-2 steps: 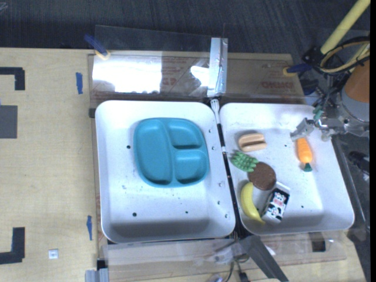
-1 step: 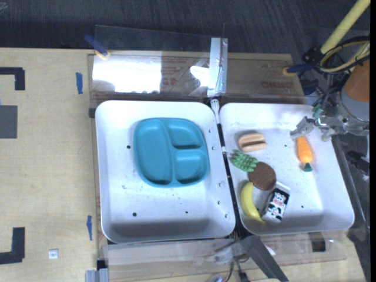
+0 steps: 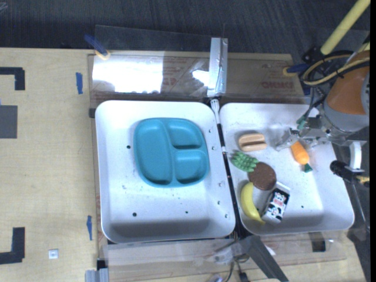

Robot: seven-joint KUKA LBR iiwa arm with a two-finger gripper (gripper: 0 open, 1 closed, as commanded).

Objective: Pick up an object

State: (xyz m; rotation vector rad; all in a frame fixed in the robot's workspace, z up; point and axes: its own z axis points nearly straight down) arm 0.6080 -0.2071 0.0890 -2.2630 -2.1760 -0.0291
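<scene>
Carrot (image 3: 301, 154), orange with a green tip, is the object closest to my end effector (image 3: 292, 137); it lies in the right bin (image 3: 329, 207), touching or just under the metal parts at the tool's tip, on their lower right. From my feed I cannot tell whether the end effector is clenched or released: its tip is a blur of grey metal against the white bin floor, and I see nothing clearly between its parts.

Just left of the end effector a hot dog bun (image 3: 252, 141) rests on the bin floor, near but apart from the tool. Below that a green leafy toy (image 3: 242, 160) lies against the bin's left wall, and a brown round piece (image 3: 263, 175) sits beside it. A banana (image 3: 249, 202) curves along the lower left of the bin, with a small black-and-white carton (image 3: 276, 204) touching its right side.

The arm (image 3: 348, 104) comes in from the right, its orange band above the wrist over the right bin's upper right corner, the wrist reaching leftward and down toward the carrot. Yellow and dark cables loop above it.

The left bin (image 3: 111, 157) holds a blue divided plate (image 3: 171, 151), well apart from the tool. Both bins sit on the bench (image 3: 41, 175).
</scene>
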